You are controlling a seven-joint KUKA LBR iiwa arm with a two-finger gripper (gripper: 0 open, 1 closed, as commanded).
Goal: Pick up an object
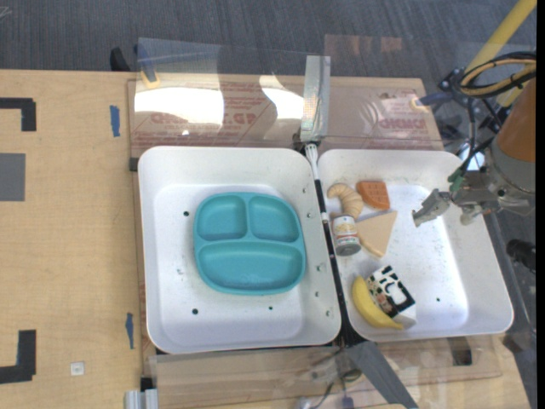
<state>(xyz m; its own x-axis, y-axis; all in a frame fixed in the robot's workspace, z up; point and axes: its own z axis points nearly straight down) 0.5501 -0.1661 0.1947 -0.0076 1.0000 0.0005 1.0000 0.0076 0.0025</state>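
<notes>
Banana (371, 307) nearest, in the right bin (477, 313): probably light, stiff, smooth; grip across its middle. Gripper (444, 209) hovers apart, empty; cannot tell if open.

Banana (368, 307) in right bin (477, 313)

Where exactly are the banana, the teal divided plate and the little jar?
banana (368, 307): camera view, on its yellow curved body.
teal divided plate (249, 267): camera view, on its large lower compartment.
little jar (346, 235): camera view, on its labelled side.
</notes>
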